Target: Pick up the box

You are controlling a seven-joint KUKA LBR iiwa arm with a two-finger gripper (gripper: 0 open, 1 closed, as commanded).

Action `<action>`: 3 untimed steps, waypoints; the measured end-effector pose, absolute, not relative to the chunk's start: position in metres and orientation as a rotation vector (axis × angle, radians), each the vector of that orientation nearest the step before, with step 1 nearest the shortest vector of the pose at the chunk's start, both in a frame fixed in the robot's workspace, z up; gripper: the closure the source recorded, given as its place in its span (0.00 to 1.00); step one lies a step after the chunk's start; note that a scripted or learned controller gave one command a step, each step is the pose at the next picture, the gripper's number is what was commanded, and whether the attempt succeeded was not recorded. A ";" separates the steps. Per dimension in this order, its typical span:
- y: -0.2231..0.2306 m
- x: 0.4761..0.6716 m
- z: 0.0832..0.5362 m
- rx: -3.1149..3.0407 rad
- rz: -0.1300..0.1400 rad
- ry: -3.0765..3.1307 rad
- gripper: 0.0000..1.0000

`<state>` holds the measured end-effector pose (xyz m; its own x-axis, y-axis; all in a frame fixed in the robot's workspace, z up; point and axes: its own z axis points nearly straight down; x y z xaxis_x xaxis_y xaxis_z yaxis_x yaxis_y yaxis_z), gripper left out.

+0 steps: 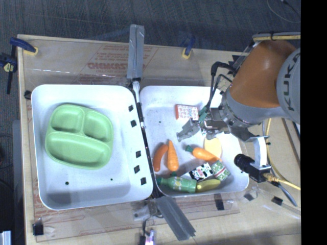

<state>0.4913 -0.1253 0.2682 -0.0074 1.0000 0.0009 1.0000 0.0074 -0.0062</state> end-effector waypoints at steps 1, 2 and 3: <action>-0.182 0.571 0.286 -2.137 0.005 -2.298 0.00; -0.184 0.581 0.388 -2.082 0.004 -2.350 0.00; -0.210 0.601 0.229 -2.050 0.007 -2.373 0.00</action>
<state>0.6012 -0.2098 0.2291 -0.1453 0.9894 0.0018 0.9894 0.1453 -0.0077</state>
